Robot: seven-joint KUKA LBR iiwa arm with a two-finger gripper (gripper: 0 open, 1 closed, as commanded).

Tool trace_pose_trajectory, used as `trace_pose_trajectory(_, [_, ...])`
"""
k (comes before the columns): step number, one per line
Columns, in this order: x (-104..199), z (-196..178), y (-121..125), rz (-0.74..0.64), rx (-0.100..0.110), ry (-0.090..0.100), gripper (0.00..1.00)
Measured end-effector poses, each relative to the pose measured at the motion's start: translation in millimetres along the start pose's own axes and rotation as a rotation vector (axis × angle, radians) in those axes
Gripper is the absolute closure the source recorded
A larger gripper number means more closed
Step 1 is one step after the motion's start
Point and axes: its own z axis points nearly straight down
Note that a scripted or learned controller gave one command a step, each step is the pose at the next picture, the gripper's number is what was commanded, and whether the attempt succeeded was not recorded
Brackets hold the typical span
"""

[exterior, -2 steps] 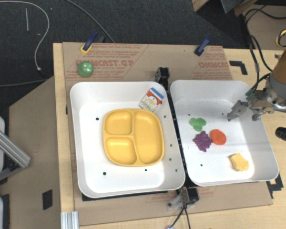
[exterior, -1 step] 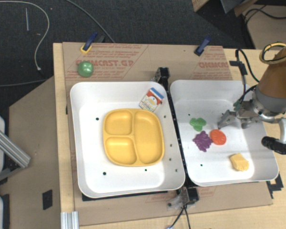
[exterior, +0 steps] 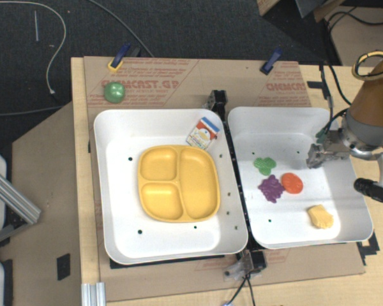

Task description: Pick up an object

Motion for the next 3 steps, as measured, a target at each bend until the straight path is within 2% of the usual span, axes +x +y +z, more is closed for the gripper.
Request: trace_pose_trajectory(3, [13, -153, 5, -0.001, -0.005, -0.003, 1.00])
